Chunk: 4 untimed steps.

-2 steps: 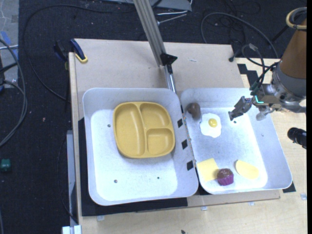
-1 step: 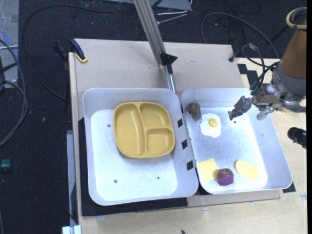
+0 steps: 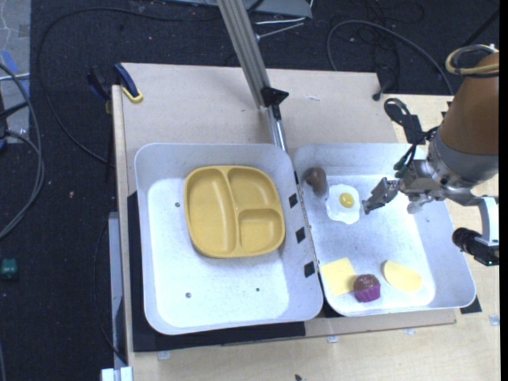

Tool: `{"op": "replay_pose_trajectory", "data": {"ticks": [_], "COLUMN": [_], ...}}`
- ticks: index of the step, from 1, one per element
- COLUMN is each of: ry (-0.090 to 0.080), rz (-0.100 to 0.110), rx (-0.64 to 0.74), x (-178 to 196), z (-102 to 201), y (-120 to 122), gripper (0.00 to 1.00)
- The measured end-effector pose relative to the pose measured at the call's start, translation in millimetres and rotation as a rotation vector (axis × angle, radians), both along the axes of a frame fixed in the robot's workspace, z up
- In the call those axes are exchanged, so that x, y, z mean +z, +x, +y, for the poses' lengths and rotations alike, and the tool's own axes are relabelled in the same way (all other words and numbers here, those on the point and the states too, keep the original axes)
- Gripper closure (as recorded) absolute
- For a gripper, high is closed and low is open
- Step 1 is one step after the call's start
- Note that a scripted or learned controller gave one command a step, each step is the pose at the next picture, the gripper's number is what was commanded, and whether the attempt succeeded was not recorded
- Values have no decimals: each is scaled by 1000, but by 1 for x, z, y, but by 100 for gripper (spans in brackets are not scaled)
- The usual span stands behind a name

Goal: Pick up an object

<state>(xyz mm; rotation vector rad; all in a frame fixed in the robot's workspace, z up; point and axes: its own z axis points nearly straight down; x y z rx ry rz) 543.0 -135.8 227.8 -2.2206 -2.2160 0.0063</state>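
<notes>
The right bin holds several toy foods. A fried egg lies near its left wall, with a brown rounded piece just behind it. Along the front edge sit a yellow cheese slice, a purple cupcake and a yellow wedge. My gripper hovers over the middle of this bin, just right of the egg. Its fingers stand apart and open, with nothing between them.
The left bin holds a yellow divided plate. A metal pole slants in from the top to the seam between the bins. Cables lie on the dark floor around the bench, and a clamp sits at its far left corner.
</notes>
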Motion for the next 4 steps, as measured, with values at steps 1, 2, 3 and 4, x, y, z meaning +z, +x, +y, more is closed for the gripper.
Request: {"op": "replay_pose_trajectory", "data": {"ticks": [1, 2, 3, 4], "ry": [0, 0, -1, -3], "rz": [0, -2, -6, -12], "rx": [0, 0, 0, 3], "x": [-49, -105, -91, -30], "z": [-9, -19, -18, -25], "y": [-2, -1, 0, 2], "gripper": [0, 0, 100, 100]}}
